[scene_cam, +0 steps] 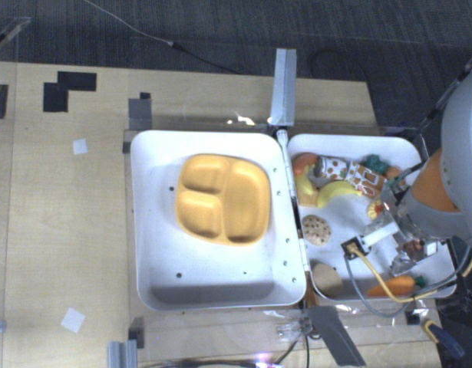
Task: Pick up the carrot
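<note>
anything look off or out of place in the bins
Nothing stands out. The yellow plate sits flat in the left bin; the carrot, banana and cookie lie loose in the right bin.

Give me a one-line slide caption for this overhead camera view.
Grey arm's gripper hovers just above the orange carrot in the right white bin; a yellow divided plate sits in the left bin.

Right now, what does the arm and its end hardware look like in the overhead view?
Grey rounded arm entering from the right, with an orange band above the wrist. Below the band sits a grey wrist section, then the metallic gripper with small reddish details. A white bracket with a black block at its tip sticks out leftward. A yellow cable loops beneath it.
</note>
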You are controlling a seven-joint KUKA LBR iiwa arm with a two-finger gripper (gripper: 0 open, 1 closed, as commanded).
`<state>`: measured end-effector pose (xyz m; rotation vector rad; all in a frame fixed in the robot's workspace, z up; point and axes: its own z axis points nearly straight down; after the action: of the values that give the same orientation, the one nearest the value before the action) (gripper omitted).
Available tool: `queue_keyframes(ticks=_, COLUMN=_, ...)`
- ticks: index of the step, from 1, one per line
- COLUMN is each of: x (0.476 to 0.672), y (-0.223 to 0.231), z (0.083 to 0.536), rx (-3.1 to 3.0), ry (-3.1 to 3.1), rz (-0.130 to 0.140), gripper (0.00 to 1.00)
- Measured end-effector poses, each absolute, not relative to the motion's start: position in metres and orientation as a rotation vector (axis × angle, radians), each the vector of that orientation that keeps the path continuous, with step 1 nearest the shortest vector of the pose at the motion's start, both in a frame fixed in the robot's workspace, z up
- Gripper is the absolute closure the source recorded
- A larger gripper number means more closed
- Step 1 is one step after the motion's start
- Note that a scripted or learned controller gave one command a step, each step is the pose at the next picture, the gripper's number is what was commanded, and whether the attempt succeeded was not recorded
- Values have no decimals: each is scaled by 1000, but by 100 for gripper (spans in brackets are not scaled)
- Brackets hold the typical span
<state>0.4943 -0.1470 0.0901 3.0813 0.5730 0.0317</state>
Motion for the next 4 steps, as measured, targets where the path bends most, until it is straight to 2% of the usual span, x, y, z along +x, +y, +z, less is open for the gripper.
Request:
queue_keyframes(ticks=1, x=495, y=-183, z=90, rx=3120, ry=338, rz=32, gripper=0)
queue_keyframes(ticks=2, x=491, y=-115, z=89, rx=3122, ry=330, rz=20, gripper=0)
queue_keyframes(ticks=3, x=491, y=-130, z=89, rx=3124, ry=327, rz=19, gripper=0)
queue_keyframes(ticks=4, x=494, y=-130, z=100, rx=3121, ry=341, rz=27, gripper=100)
